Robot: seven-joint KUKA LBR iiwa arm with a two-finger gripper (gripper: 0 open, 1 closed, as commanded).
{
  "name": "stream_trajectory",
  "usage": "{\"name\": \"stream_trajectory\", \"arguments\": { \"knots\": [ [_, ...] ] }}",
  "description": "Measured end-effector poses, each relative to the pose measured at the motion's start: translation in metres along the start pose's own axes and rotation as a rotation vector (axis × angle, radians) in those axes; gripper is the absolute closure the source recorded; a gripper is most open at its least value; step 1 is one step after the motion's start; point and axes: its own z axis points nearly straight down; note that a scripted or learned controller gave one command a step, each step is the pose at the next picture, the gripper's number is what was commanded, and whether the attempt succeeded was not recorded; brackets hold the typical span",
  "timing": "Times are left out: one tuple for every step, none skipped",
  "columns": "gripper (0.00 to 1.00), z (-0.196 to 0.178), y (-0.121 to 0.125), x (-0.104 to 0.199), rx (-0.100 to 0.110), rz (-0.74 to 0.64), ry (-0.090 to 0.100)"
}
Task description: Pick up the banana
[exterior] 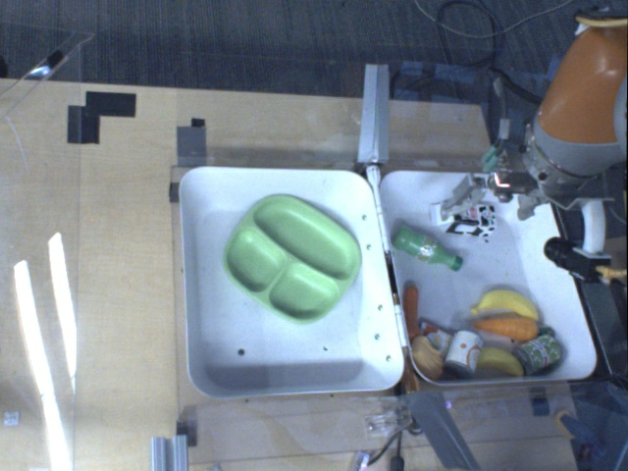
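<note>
One banana (506, 304) sits near the front of the right bin (432, 189) on the desk, light, smooth, probably slippery plastic, so I'd pinch across its middle; can't tell the pincer's (469, 202) state.

Open white floor runs mid right bin (579, 366). The yellow curved banana (506, 304) sits crowded: orange carrot (508, 328) touching below, green plastic bottle (426, 246) well apart, upper left.
</note>
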Motion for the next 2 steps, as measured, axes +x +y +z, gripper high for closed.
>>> {"name": "stream_trajectory", "arguments": {
  "knots": [
    [0.00, 0.000, 0.000, 0.000, 0.000, 0.000, 0.000],
    [0.00, 0.114, -0.049, -0.022, 0.002, 0.009, 0.000]
  ]
}}
